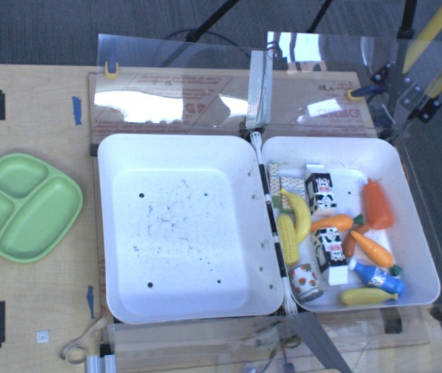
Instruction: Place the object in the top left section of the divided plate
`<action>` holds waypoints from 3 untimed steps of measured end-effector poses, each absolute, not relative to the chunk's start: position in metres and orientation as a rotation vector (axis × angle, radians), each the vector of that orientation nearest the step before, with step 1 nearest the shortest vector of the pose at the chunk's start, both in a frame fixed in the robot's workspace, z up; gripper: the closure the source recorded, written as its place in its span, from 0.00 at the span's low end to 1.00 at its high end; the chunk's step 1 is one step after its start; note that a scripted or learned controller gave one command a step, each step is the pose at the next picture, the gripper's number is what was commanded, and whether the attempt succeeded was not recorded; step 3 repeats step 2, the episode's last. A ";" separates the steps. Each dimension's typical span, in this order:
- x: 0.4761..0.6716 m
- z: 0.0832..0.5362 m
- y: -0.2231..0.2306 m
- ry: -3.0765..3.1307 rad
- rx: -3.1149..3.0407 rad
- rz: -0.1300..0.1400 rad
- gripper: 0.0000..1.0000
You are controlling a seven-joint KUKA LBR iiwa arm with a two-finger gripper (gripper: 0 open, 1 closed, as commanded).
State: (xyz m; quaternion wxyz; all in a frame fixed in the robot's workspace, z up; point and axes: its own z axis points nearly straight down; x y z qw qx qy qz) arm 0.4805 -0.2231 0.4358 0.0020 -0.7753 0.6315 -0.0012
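I am looking down on the table with the two white bins side by side. I cannot tell the tool's state from this view, so I cannot place anything relative to it either.

The green divided plate sits on the table at the far left, just apart from the left bin. It has three sections, and its top left section has nothing in it.

All the loose things lie in the right bin, well apart from the plate with the whole left bin between them; I cannot tell which of them is the one to move. Against the inner wall are a yellow banana and a corn cob, touching each other, with a patterned packet above them. Near these stand two black-and-white cartons, one higher and one lower. An orange-red vegetable lies toward the outer side and a carrot below it. At the near end are a small can, a blue bottle and a second banana, the last two just beside each other.
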 end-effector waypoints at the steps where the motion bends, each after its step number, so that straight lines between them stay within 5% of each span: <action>1: 0.480 0.436 -0.223 1.981 -2.433 -0.004 0.00; 3: 0.480 0.436 -0.223 1.981 -2.433 -0.004 0.00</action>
